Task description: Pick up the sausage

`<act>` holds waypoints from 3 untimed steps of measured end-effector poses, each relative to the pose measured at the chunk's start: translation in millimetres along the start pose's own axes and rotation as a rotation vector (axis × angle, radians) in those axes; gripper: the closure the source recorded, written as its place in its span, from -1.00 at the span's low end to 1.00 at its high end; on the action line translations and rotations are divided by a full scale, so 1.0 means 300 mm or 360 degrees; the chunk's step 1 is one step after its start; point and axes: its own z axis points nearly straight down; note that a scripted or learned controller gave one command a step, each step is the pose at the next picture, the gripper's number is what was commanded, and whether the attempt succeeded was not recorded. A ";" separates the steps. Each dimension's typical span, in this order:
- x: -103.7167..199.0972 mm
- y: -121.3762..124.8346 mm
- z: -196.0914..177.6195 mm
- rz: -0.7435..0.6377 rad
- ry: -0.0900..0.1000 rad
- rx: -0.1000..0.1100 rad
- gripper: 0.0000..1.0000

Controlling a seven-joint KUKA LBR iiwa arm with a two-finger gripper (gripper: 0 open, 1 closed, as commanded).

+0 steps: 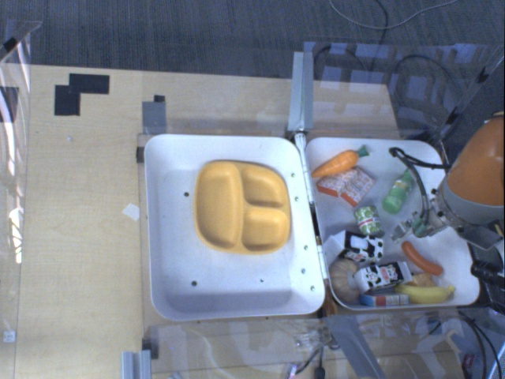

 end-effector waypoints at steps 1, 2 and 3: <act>0.000 0.000 0.000 0.0000 0.0000 0.0000 -1.00; 0.058 -0.091 0.038 0.0005 0.0000 0.0004 -1.00; 0.057 -0.081 0.000 0.0002 -0.0001 -0.0003 1.00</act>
